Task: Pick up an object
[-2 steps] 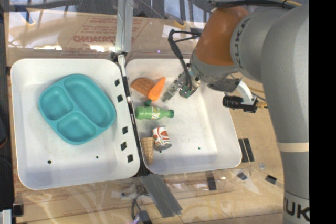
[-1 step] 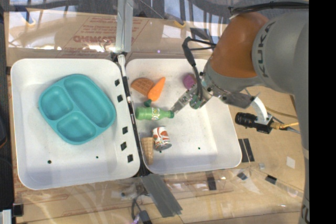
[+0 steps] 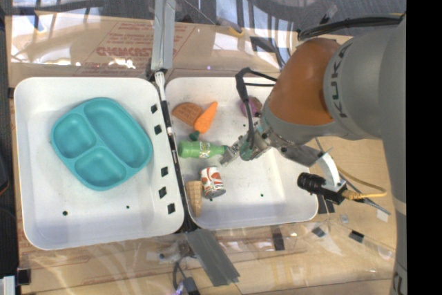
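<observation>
Hovering low in the right bin (image 3: pixel 290 214), my gripper (image 3: pixel 238 150) sits just right of the green bottle (image 3: pixel 200 149), which lies on its side near the divider; I judge it is lined up to take the bottle's end. Whether its fingers are wide or closed I cannot tell. An orange carrot (image 3: pixel 206 117) and brown piece (image 3: pixel 185 112) lie farther back, a small can (image 3: pixel 213 182) and cone (image 3: pixel 194 197) nearer, while the teal divided plate (image 3: pixel 101 142) rests in the left bin (image 3: pixel 34 217).
</observation>
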Robot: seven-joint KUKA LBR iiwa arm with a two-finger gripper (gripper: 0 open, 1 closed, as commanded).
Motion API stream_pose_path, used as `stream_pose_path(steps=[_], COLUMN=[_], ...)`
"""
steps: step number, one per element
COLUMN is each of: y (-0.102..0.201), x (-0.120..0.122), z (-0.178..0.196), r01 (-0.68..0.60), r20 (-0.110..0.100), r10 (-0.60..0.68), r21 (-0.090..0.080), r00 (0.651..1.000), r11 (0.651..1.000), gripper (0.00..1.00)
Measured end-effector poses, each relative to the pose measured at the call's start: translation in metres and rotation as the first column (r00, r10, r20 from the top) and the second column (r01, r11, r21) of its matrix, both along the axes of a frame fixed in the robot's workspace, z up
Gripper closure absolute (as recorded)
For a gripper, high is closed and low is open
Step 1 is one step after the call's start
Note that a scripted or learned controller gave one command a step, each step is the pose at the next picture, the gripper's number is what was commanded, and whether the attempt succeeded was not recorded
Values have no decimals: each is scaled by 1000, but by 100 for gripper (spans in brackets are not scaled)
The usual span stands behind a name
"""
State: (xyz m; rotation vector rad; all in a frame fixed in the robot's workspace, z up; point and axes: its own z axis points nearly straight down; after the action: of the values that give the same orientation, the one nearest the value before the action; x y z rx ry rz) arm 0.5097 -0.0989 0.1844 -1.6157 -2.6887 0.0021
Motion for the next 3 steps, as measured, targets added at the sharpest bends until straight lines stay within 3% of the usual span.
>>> stream_pose_path(steps=[1,2,3], y=[-9,-19,-35], x=[-33,-33,-32], z=[23,26,52], r01=[-22,-195,-219], r20=[3,3,6], r10=[22,195,219], r21=[0,-1,-2], r00=[1000,981,976], r11=[1000,981,976], gripper=[100,100,100])
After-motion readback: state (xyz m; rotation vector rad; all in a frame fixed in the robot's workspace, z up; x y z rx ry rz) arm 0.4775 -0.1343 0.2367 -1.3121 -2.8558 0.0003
